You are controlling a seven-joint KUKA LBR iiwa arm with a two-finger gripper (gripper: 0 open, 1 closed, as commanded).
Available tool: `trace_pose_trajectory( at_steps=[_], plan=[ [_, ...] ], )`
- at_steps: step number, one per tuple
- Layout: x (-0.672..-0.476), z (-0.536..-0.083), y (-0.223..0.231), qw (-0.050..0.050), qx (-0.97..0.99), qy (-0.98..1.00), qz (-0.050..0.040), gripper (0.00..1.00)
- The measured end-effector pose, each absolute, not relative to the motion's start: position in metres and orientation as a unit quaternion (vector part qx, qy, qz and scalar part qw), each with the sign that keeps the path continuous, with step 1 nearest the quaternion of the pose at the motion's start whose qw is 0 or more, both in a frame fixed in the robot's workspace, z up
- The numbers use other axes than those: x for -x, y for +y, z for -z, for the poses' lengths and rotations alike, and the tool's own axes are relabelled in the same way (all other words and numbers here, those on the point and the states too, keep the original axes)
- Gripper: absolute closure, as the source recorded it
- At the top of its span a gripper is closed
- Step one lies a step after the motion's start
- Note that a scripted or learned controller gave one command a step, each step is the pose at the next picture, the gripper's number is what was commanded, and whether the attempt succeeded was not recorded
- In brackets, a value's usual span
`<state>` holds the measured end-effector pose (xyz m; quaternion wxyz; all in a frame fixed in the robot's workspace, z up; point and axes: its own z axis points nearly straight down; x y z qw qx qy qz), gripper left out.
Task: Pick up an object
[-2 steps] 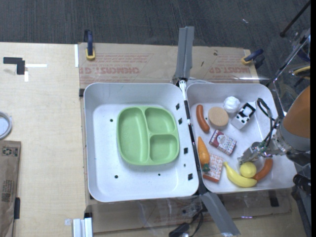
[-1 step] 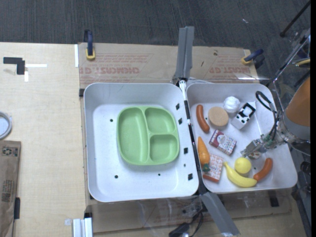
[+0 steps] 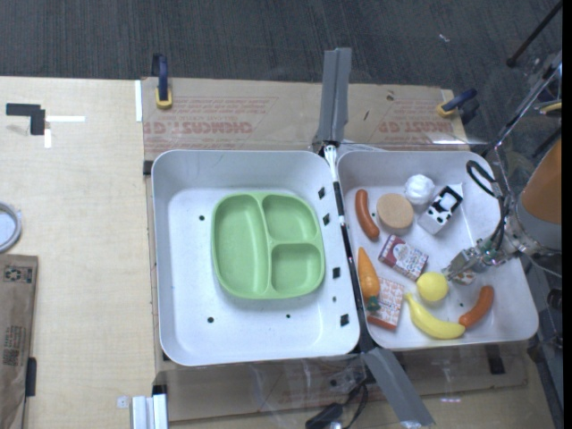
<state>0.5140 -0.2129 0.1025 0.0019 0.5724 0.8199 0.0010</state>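
My gripper (image 3: pixel 466 266) hangs low just right of the small round yellow plastic lemon (image 3: pixel 433 287), nothing lifted yet, and whether it is parted I cannot tell.

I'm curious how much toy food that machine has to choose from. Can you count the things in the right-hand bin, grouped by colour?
Red or orange: 5, two sausages, a carrot, two small boxes
Yellow: 2, a banana and a lemon
White: 2, a crumpled ball and a dice
Tan: 1, a round disc
Total: 10
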Motion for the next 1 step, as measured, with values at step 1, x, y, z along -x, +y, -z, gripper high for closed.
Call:
trace_pose_trajectory(
  at_steps=[1],
  plan=[
    [-0.5002,-0.2112,-0.143,0.0,-0.588,0.809,0.0004,1.0]
  ],
)
